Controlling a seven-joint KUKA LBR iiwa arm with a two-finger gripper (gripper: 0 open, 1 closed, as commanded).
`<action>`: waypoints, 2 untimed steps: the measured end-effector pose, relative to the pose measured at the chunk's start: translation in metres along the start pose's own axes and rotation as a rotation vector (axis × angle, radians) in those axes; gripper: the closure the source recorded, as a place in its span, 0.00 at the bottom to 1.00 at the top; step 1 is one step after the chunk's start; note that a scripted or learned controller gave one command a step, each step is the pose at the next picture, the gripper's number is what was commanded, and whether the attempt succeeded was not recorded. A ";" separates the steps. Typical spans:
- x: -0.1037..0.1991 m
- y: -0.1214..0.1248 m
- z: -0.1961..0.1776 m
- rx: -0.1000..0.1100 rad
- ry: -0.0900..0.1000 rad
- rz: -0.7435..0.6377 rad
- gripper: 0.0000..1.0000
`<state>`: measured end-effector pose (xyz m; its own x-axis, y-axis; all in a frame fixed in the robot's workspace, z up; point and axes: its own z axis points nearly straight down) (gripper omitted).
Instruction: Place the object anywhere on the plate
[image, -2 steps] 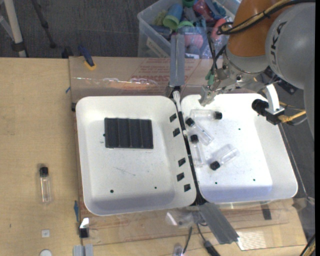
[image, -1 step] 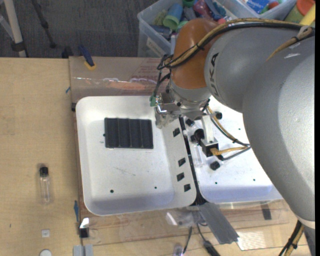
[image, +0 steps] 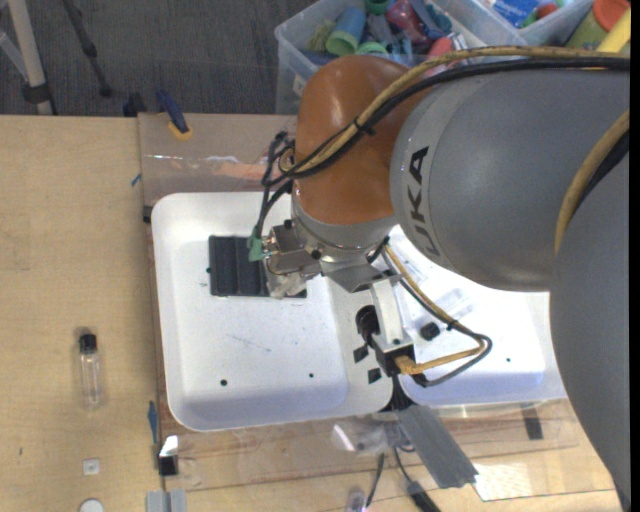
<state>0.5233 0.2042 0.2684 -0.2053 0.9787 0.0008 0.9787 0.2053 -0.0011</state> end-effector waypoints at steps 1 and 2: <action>0.017 -0.042 0.077 0.003 -0.001 0.198 1.00; 0.016 -0.039 0.177 -0.009 0.006 0.464 1.00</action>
<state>0.4819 0.2122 0.0910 0.2547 0.9670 0.0084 0.9670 -0.2547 0.0063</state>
